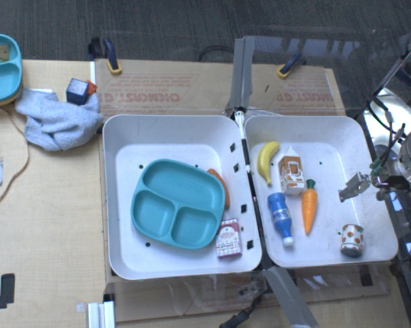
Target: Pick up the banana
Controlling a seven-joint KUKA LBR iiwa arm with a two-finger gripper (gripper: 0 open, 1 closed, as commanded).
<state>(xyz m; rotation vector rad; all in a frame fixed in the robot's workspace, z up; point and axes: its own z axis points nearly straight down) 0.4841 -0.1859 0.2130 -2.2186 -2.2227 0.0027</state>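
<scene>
**Banana Position and End Effector Status**

The banana (267, 160) lies in the right bin (328, 132), near its upper-left corner, just beside a small carton (291, 174). Below these lie a blue bottle (280, 217) and a carrot (308, 207); a small printed can (351, 240) sits near the lower-right corner. The end effector (359, 185) is at the bin's right edge, well apart from the banana; whether it is open or closed cannot be determined. The left bin (117, 183) contains a teal divided plate (178, 203).
</scene>
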